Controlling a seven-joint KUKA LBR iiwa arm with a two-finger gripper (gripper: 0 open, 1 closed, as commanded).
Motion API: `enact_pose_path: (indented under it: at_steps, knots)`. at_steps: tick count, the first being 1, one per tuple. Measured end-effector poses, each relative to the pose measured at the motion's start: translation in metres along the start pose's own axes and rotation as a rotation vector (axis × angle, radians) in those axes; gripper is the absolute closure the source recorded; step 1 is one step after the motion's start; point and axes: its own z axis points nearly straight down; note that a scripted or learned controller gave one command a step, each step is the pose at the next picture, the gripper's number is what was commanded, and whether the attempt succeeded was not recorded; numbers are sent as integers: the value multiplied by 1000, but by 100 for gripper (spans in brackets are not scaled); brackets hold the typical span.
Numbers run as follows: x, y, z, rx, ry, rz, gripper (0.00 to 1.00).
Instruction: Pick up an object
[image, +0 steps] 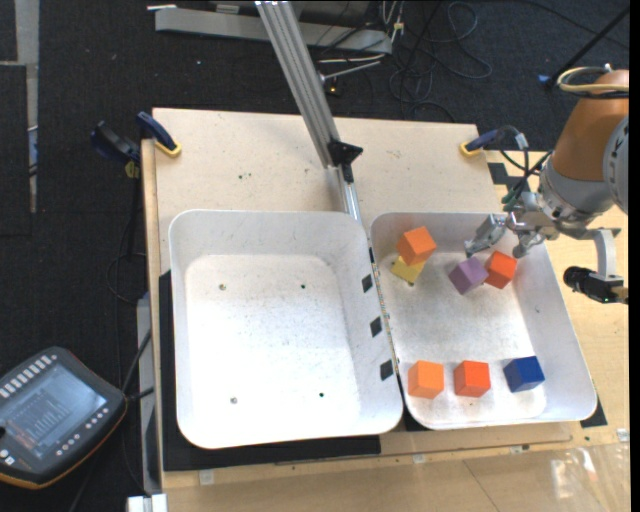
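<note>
My gripper hangs over the back right of the right bin, open, with nothing between its fingers. Just below it lie an orange-red cube and a purple cube, side by side and touching. Further left are an orange cube and a small yellow block near the bin's back left corner. Along the front of the bin sit an orange cube, an orange-red cube and a blue cube in a row.
The left bin lies beside the right one, their rims meeting in the middle. A slanted metal pole comes down to the bench behind the bins. Clamps hold the board's back corners. A teach pendant lies at the lower left.
</note>
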Motion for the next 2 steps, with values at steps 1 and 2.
enact_pose_path:
  at_steps: [1, 2]
  knots:
    - [0, 1, 30, -9, -2, 0, 0]
    - [0, 2, 22, -10, -4, -3, 100]
